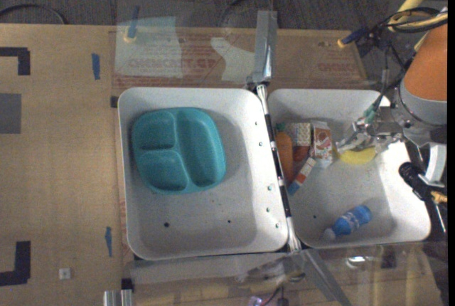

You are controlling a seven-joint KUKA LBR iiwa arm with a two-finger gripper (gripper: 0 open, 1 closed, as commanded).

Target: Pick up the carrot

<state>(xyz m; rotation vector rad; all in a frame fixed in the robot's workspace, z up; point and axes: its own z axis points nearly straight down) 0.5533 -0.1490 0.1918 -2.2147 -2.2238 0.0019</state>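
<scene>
The carrot (284,154) was located against the right bin's (405,230) left wall; the tool (364,135) (finger state indeterminable) was positioned well apart.

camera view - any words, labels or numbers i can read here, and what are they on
None can be read in full.
Clear sheet on the bench behind the bins: a line of faint reddish capitals, too blurred to make out.
Small cartons in the right bin: printed faces, too small to read.
Blue bottle: label unreadable.
Carrot, teal plate, gripper: no text seen.
</scene>
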